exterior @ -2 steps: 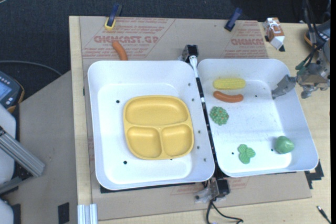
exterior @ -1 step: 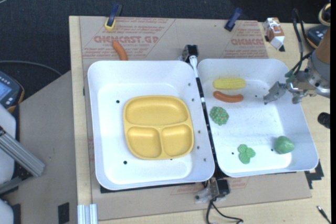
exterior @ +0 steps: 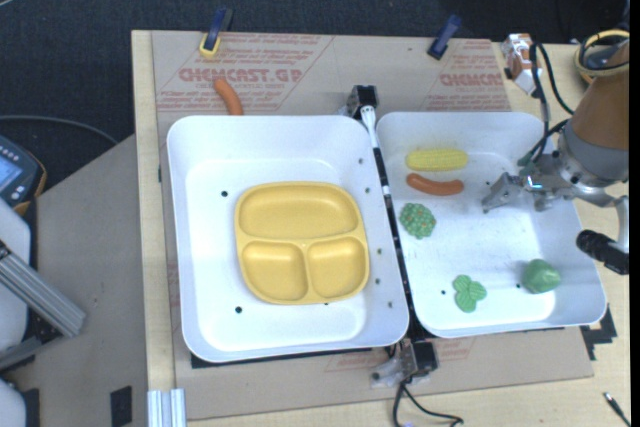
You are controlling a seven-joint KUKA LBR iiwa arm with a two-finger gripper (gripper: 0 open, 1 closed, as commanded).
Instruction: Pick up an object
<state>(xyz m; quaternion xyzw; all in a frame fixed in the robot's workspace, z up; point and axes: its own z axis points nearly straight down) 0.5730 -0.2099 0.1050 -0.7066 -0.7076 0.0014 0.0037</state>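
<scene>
Over the right bin (exterior: pixel 560 310), the gripper (exterior: pixel 505 190) hangs low above the white floor, its fingers spread apart with nothing between them. It sits in a bare stretch of the bin, right of the sausage (exterior: pixel 435 184) and well apart from every candidate object. The grey arm (exterior: pixel 598 130) enters from the right edge, cables trailing along the far rim.

Candidate objects all lie in the right bin: a yellow corn cob (exterior: pixel 436 159) at the far left, the orange sausage just nearer than it, a round green broccoli head (exterior: pixel 417 220) against the left wall, a small green leafy piece (exterior: pixel 467 292) near the front, and a smooth green piece (exterior: pixel 541 276) at the near right. The left bin (exterior: pixel 200 215) holds a yellow divided plate (exterior: pixel 300 242); a second sausage (exterior: pixel 229 96) lies on the bench board beyond it.

Risks, as judged from this position: a straight descent would close the fingers on bare plastic, since no object lies under them. A reach toward the sausage or corn may nudge one against the other, as they lie close together. The broccoli sits tight to the bin wall, leaving little room for a finger on that side. Rounded pieces may roll or squirt out under an off-centre squeeze.
</scene>
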